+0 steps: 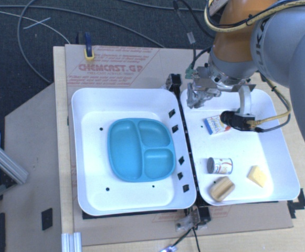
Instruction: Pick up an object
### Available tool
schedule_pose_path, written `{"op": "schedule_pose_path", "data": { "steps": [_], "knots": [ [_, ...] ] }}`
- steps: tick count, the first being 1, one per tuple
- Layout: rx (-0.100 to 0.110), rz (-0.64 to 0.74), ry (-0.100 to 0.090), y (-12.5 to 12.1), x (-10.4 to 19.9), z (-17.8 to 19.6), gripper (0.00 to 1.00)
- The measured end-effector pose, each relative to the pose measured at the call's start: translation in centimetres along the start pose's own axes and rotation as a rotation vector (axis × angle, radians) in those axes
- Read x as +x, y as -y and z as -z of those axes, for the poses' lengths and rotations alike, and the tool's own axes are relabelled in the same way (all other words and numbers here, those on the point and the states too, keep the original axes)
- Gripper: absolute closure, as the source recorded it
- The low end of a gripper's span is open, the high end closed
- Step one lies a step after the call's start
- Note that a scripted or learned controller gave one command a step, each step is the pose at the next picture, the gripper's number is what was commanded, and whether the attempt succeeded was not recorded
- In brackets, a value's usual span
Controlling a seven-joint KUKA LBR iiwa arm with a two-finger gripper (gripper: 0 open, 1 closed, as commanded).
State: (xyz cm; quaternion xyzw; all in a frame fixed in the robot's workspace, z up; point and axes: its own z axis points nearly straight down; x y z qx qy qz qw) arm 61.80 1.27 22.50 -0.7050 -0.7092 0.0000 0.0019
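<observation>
Hanging over the far left corner of the right bin (270,140), close to the wall shared by both bins, the tool (197,96) pointed down from the grey arm with its orange band. Whether the tool stood wide or narrow could not be told from this angle.

Nearest to it, just toward the near side and right, lay a small blue and white box (215,125), flat on the bin floor and apart from the tool. Further toward the near side lay a small can (220,165) on its side, its dark end turned left. Just beyond that, near the front rim, rested a tan wooden block (221,188). A pale yellow wedge (256,176) sat to the right of the can and block, apart from both.

The left bin (89,140) held a blue divided plate (142,148), lying flat at its middle. Both bins stood on the table (115,62), whose brown sheet bore red lettering. A blue and yellow clamp (88,46) gripped the sheet's far edge.
</observation>
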Motion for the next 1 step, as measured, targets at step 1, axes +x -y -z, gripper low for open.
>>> {"op": "schedule_pose_path", "data": {
  "steps": [1],
  "knots": [
    [-0.002, -0.001, 0.001, 0.06, 5.85, -0.49, 1.0]
  ]
}}
